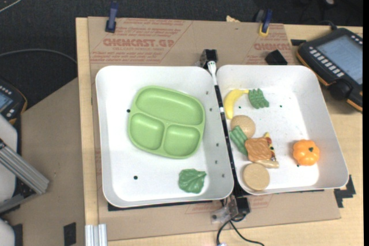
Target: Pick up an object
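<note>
Table (pixel 57 124) carries two white bins. Right bin (pixel 323 124) holds toy food; orange pumpkin (pixel 305 152) sits apart, near right wall. Probably light, rigid, smooth, round: grasp across widest part. Gripper state: cannot tell.

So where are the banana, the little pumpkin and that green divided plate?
banana (pixel 232 102): camera view, right bin, middle of its yellow curve.
pumpkin (pixel 305 152): camera view, right bin, centre of its orange body.
green divided plate (pixel 166 121): camera view, left bin, on the ridge where its three compartments meet.
</note>
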